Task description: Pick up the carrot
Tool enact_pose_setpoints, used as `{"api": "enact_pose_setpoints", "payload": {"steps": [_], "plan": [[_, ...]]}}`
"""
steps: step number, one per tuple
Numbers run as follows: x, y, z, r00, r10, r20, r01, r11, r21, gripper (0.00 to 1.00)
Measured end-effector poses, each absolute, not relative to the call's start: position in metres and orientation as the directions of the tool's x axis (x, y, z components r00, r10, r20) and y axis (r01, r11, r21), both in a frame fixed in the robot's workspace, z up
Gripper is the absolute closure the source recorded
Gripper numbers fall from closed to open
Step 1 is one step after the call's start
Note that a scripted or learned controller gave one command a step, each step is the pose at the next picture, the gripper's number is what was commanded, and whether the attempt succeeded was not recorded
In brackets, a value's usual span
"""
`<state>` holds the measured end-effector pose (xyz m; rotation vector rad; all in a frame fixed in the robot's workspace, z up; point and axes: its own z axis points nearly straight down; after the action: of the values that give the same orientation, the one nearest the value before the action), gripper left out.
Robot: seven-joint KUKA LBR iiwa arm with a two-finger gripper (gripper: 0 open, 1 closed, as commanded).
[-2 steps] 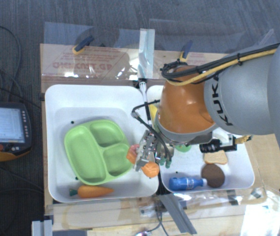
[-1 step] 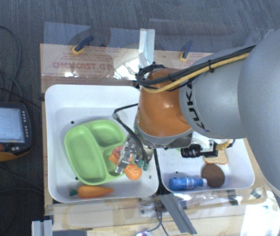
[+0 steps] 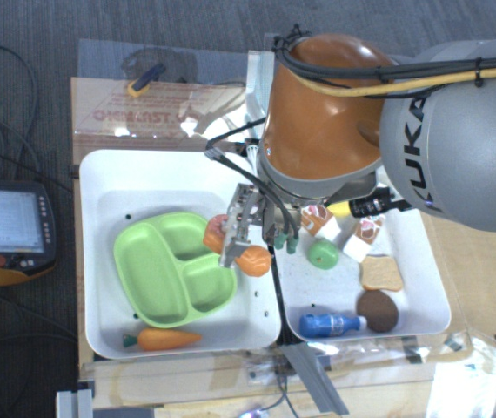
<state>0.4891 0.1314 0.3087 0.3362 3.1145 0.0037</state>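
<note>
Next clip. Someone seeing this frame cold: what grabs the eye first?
The big grey-and-orange arm fills the upper right, its hand low over the divider between the two bins beside an orange round toy. The bright green divided tray dominates the left bin. The carrot lies apart along that bin's near edge.

You have open room above the carrot (image 3: 163,340) at the left bin's front wall (image 3: 178,353); the green divided plate (image 3: 171,270) lies just behind it, crowding that side.
</note>
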Motion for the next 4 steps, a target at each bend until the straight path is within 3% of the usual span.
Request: {"api": "enact_pose_setpoints", "payload": {"steps": [1,2,3,4], "plan": [[0.501,0.055,0.396,-1.0,-0.006,-0.006,-0.006,1.0,0.0,1.0],[0.515,-0.008,0.4,-0.994,-0.11,-0.004,-0.11,0.994,-0.002,1.0],[0.505,-0.063,0.487,-1.0,0.027,-0.009,0.027,1.0,-0.002,1.0],[0.59,-0.121,0.483,-0.985,0.173,-0.002,0.173,0.985,-0.001,1.0]]}}
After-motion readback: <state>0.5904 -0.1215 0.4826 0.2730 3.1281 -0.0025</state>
